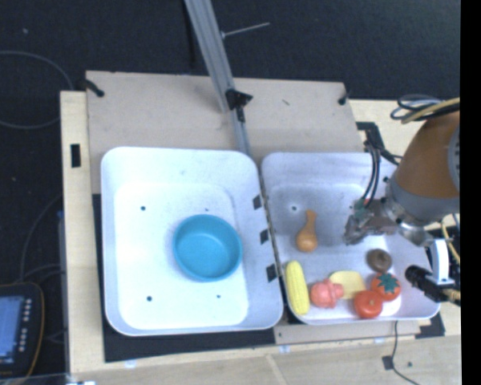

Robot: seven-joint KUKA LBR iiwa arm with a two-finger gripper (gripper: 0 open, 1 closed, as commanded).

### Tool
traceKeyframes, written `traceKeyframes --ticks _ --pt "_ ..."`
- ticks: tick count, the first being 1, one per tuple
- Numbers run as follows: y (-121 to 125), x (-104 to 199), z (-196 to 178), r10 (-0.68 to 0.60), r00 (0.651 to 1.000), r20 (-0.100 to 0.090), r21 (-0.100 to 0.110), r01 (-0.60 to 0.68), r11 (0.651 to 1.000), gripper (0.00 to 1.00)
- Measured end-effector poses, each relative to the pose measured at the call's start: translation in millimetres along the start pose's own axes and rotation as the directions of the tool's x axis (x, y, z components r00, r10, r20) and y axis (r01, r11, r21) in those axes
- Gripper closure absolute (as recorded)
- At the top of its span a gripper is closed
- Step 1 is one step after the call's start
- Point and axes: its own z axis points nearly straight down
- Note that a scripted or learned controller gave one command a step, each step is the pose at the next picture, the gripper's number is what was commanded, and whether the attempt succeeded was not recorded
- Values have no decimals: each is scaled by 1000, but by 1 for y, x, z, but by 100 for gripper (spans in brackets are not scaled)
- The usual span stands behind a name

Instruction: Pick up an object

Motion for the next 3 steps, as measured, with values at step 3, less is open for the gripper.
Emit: traceKeyframes --ticks 3 --pt "5 -6 -147 -13 1000 1 -1 13 1000 100"
